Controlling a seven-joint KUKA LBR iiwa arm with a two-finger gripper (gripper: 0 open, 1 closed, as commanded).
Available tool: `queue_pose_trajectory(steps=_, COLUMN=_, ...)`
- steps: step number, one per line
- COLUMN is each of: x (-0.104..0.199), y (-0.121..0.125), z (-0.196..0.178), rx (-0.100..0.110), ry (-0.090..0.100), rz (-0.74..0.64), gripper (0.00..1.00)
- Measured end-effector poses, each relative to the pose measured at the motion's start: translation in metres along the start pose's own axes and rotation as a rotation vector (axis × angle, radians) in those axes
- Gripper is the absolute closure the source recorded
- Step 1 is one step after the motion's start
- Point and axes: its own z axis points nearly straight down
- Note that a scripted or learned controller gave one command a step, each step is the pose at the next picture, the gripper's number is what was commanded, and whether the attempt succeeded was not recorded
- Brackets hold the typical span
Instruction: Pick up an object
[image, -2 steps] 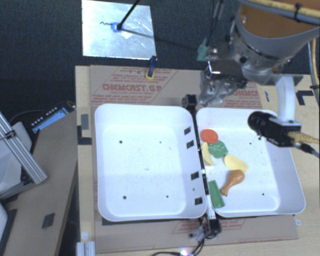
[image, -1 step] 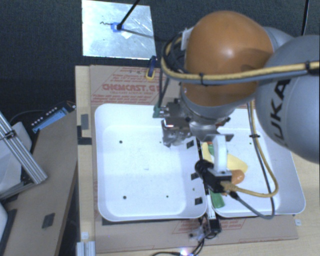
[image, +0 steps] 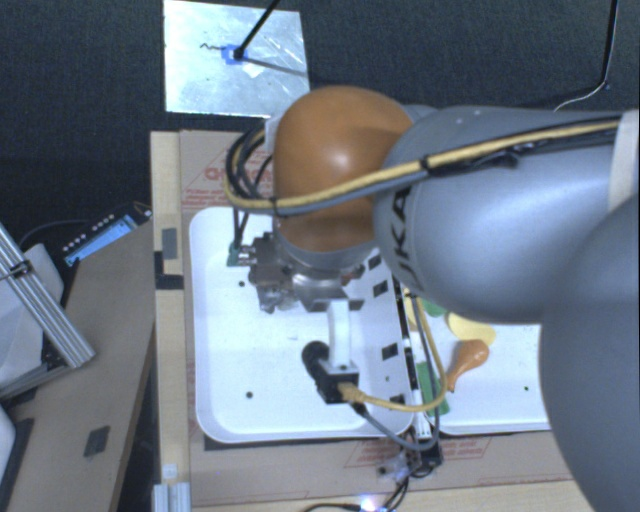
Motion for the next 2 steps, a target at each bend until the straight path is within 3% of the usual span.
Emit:
queue_pose_trajectory(steps=1, x=-0.009, y=0.001, z=-0.135, rx=-0.022, ry=0.009, rz=0.003, gripper=1.00)
queue_pose_trajectory(steps=2, x=-0.005, y=0.054, z=-0.147, rx=-0.013, ry=0.003, rz=0.007, gripper=1.00)
